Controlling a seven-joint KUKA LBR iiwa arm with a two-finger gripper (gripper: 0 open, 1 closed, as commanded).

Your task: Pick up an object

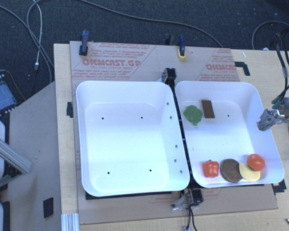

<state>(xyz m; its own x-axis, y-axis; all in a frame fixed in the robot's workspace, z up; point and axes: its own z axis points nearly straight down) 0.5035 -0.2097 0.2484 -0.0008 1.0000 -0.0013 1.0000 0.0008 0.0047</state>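
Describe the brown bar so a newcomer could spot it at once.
Look in the right bin, at its far half. The brown bar lies there just right of the green leafy piece. It is the one dark, flat rectangle; the others are rounded.

the right bin [260, 105] contains six objects in two groups. upper group, near the bin's far left corner: a green leafy vegetable piece [193, 114], rounded and lying flat; just beside it, to its right, a brown rectangular bar [208, 109], lying flat with its long side running away from the camera. lower group, in a row along the near wall, left to right: a red bell pepper [210, 169]; a brown round patty [230, 170]; a yellow curved piece [250, 173], touching the patty; a red tomato [256, 161], resting against the yellow piece.
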